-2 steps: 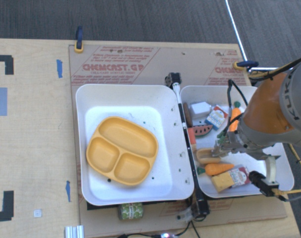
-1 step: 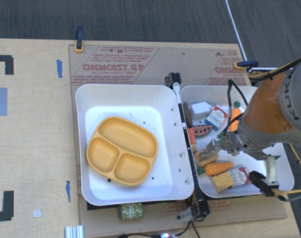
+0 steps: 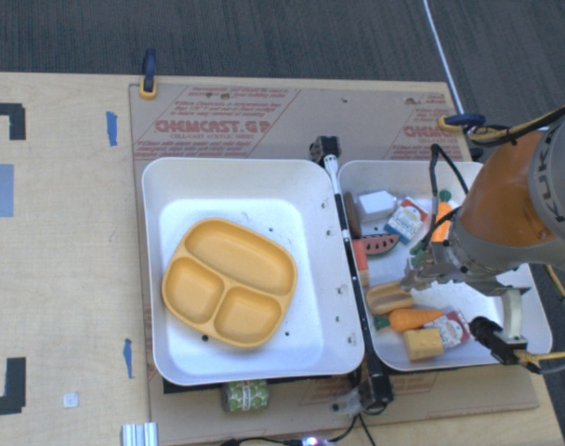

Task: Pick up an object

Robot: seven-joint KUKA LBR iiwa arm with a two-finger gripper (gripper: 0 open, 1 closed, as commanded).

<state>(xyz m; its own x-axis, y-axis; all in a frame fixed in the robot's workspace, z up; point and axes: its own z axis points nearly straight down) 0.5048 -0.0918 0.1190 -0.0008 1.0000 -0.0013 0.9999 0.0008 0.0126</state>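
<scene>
Your gripper (image 3: 422,272) hangs over the right bin (image 3: 533,328), low above the clutter at its middle; whether it is parted or closed I cannot tell from this slanted view, and nothing is visibly held by it. The nearest candidates lie just to its lower left: a tan bread roll (image 3: 390,296) beside the bin's left wall, and directly below that an orange carrot (image 3: 414,320), with a yellow block (image 3: 423,344) lower again. Both the roll and the carrot lie with their long axes running roughly left to right across the bin, slightly tilted; judge your approach on that, since a grasp across the short width looks the more workable. The roll sits closest to the gripper (almost under its tip, so far as the angle allows), the carrot a little farther toward the near edge. A watermelon slice (image 3: 378,245) and a white box (image 3: 375,203) lie up and to the left, farther off; a small carton (image 3: 406,221) stands near them. The left bin (image 3: 162,184) holds only a yellow divided plate (image 3: 229,282), well apart from the arm. No object is lifted yet; the pick remains to be done.
</scene>
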